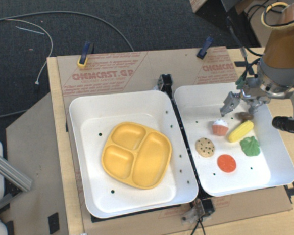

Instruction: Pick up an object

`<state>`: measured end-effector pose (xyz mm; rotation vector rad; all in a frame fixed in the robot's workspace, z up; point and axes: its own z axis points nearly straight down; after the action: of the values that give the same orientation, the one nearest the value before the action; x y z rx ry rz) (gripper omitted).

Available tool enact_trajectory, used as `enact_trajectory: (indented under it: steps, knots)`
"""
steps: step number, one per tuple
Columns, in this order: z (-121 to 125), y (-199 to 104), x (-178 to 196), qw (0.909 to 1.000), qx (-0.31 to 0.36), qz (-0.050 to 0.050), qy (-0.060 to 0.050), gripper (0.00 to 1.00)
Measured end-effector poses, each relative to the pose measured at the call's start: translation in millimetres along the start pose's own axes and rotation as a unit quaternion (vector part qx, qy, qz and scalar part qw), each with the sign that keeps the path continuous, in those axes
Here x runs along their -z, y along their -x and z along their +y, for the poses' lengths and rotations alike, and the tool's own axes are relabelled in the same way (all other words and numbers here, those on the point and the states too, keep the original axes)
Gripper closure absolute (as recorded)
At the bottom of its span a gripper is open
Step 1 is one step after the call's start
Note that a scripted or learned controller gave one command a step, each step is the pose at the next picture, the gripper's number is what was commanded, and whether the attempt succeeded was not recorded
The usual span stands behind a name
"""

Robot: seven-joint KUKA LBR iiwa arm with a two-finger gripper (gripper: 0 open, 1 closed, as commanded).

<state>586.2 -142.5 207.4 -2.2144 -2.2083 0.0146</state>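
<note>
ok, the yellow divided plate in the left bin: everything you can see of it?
The yellow plate looks like matte moulded plastic with rounded corners and a raised rim. Ridges split it into three compartments: one at the upper left, one at the lower left and one long one along the right side. All three hold nothing. It lies flat and right side up, turned at a slant to the bin walls, near the middle of the left bin. It rests on the bin floor and nothing else touches it.

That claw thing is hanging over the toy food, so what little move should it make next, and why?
Probably straight down: the tool hovers in the right bin just above the pink cupcake and yellow corn, holding nothing I can see.
</note>
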Motion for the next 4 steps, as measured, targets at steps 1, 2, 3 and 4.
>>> enact_trajectory:
  steps: [1, 2, 3, 4]
  knots:
    - [2.7, -0.6, 8.6, 1.0, 0.002, -0.001, 0.007, 0.0]
    - [-2.6, 4.5, -36.8, 1.0, 0.001, -0.001, 0.005, 0.0]
    - [6.5, 5.6, -83.4, 1.0, 0.002, -0.001, 0.006, 0.0]
    - [6.7, 4.9, -124.5, 1.0, 0.002, 0.0, 0.005, 0.0]
